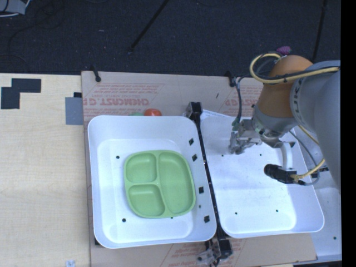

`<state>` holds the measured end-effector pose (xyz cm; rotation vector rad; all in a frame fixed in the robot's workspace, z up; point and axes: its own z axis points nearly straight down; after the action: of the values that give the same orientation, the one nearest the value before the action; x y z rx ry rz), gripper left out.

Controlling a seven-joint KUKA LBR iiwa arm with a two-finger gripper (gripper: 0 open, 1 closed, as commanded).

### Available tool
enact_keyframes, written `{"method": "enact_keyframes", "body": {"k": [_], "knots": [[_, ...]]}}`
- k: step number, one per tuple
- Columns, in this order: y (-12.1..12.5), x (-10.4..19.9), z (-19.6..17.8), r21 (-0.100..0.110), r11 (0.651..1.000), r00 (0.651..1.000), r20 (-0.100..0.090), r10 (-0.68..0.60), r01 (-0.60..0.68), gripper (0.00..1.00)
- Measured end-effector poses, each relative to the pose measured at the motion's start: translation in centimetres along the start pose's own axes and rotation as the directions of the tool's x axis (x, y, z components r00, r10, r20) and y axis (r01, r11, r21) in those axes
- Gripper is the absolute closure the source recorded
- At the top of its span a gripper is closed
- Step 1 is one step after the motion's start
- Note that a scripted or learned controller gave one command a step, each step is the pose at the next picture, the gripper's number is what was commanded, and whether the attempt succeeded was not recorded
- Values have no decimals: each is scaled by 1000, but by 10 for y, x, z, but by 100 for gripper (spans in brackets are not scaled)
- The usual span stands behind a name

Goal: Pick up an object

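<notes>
Meanwhile, the green divided plate (159, 183) lies left of the gripper (240, 144), grip state unclear.

plate (159, 183): pale green | 2 bins (105, 149): white | arm (311, 102): grey, orange band

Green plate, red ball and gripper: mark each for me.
green plate (159, 183), camera view, on the middle divider.
red ball (152, 113), camera view, its visible top.
gripper (240, 144), camera view, at its tip.
</notes>
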<state>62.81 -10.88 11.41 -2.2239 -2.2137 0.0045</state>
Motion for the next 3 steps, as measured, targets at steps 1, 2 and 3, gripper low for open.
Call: {"method": "enact_keyframes", "body": {"k": [1,2,3], "knots": [[6,-7,-47,-7,1000,1000,1,2,-2,100],[6,-8,-99,-7,1000,1000,1,-3,3,100],[-5,39,-106,-2,1000,1000,-1,-8,8,100]]}}
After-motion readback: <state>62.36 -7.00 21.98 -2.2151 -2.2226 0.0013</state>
